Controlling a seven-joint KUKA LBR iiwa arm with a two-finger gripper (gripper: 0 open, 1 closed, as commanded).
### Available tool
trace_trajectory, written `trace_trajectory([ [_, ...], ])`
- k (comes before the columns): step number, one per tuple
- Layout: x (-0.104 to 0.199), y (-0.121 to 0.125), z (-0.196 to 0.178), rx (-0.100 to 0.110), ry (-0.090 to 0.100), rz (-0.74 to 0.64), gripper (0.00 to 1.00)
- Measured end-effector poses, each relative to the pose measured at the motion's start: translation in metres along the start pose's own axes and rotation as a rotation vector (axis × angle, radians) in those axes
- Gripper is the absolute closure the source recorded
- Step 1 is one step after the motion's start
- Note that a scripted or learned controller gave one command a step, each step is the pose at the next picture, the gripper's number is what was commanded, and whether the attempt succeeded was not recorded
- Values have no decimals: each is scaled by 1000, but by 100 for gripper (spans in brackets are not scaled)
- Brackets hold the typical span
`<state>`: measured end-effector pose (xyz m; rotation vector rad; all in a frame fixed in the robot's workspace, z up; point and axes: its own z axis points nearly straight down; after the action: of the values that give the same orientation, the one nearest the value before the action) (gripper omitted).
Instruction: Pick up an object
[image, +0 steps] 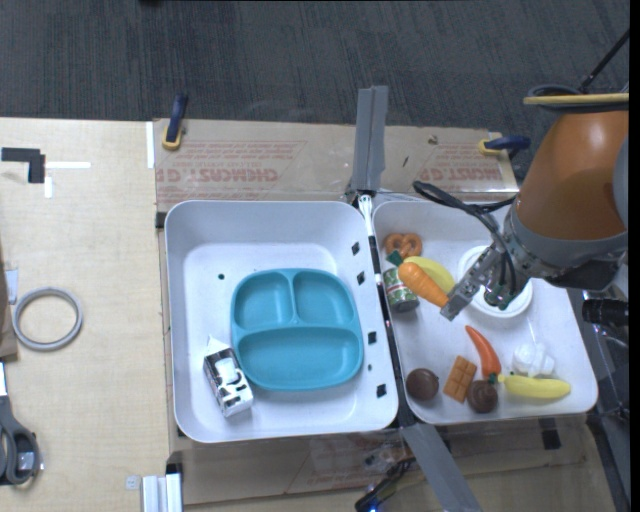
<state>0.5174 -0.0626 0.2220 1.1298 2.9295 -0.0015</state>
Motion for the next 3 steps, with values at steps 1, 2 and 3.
trace_trajectory([
  [1,-9,-65,111,2,4,248,100],
  [2,26,-13,18,0,1,257,100],
  [3,-48,-10,131,2,0,440,100],
])
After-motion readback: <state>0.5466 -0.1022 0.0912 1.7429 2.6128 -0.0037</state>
